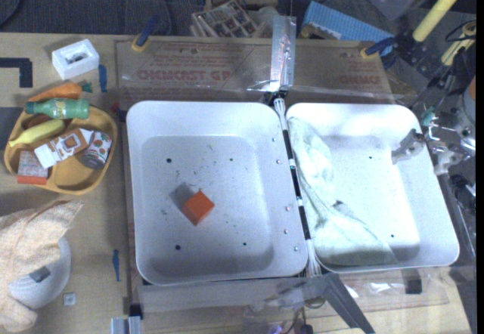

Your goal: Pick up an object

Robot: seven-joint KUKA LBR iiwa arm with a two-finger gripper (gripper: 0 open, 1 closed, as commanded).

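An orange block [199,207] is seen lying in the left bin [151,128], near its middle. A white cloth [321,189] is spread along the left side of the right bin [446,242]. The gripper [414,140] is partly cut off at the right bin's far right edge; whether it is apart or together cannot be told. A yellow bowl [76,185] of toy food is set to the left.

faint reddish lettering on clear sheet [198,72], unreadable

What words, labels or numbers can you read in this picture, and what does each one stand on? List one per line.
"CHEKCAST GR...", red and partly cut off: left clear panel behind the left bin.
Red letters, too blurred to read: right clear panel.
Labels, too small to read: packets in the wooden bowl.
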